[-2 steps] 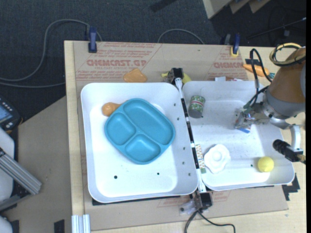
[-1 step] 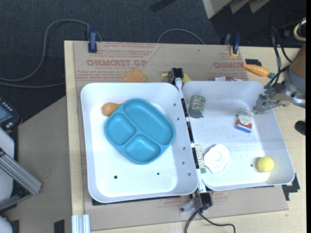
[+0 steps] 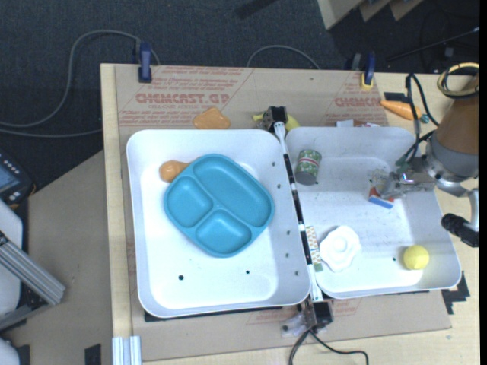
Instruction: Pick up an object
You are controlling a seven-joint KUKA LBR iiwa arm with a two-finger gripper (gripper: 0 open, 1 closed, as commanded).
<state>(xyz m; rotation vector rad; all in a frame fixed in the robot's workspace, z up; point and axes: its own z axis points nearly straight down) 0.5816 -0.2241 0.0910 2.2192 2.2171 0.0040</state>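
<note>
The table [image 3: 228, 90] carries two shallow white bins side by side; the left bin [image 3: 152, 226] holds a blue sectioned plate [image 3: 219, 204] lying flat near its middle, with an orange item [image 3: 172, 170] just beside the plate's far-left edge, partly hidden by it; the right bin [image 3: 434, 272] holds the rest. In the right bin a small green and grey cup [image 3: 308, 165] lies at the far-left corner, close to the divide between the bins; a white rounded object [image 3: 339, 248] rests at the near-left side; a yellow ball [image 3: 415, 258] sits near the near-right corner, well apart from the cup. A small red and blue object [image 3: 380, 198] lies toward the bin's far-right part; the arm [image 3: 456, 139] reaches in from the right, and the jaws [image 3: 394, 182] are low over the bin, just above and beside that red and blue object; whether they are released, clenched or grasping it, I cannot tell, since the tips are too small and blurred. Outside the bins, on the table's far side, lie an orange lump [image 3: 211, 119] beyond the left bin and an orange carrot-like piece [image 3: 399, 109] beyond the right bin; two blue clamps [image 3: 144, 61] grip the table's far edge.
</note>
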